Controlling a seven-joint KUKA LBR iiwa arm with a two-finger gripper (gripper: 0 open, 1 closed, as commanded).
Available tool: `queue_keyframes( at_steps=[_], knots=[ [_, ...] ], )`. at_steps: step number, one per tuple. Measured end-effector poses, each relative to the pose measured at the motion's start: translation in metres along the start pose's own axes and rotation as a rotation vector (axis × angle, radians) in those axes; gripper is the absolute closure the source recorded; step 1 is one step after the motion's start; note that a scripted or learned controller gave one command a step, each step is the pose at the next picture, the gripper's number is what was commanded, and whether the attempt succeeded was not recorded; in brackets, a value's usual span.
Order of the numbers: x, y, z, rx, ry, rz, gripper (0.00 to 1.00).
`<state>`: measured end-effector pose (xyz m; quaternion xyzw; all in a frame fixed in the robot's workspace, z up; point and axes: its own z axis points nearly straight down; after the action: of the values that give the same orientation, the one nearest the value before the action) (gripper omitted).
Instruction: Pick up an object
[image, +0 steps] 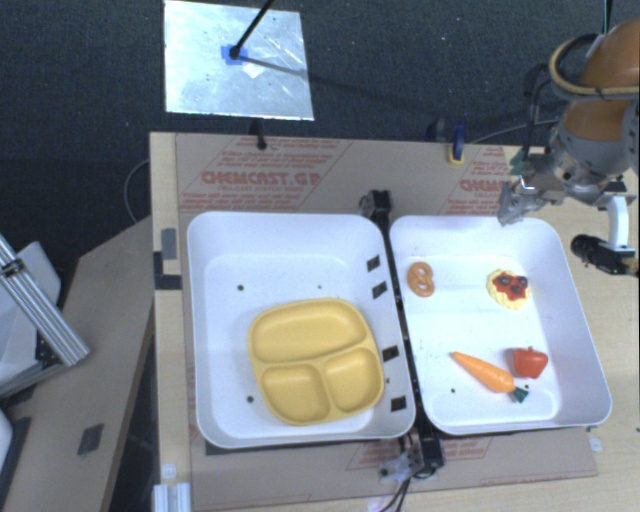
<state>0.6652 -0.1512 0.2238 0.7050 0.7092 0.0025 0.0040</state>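
**Claw hanging at the far rim of the right bin**

Claw is hanging at the far right corner of the right bin, just over the bin's back rim, with nothing between its tips as far as I am seeing. Whether its tips are spread or pressed together I cannot tell; from here they are blurring into one pale grey shape. Behind it the arm is reaching in from the right, its orange band showing above the wrist.

Inside that right bin four small toys are lying well apart from the claw. A pretzel is sitting near the left wall, and a little yellow piece topped with red and dark bits is resting toward the right. Nearer to me a carrot is lying at a slant, and a red pepper is sitting just beside its thick end.

In the left bin a yellow divided tray is lying flat.
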Motion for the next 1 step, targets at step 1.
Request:
queue_keyframes(
  at_steps=[1],
  knots=[
    [0.0028, 0.0009, -0.0453, 0.001, 0.0, -0.001, 1.0]
  ],
)
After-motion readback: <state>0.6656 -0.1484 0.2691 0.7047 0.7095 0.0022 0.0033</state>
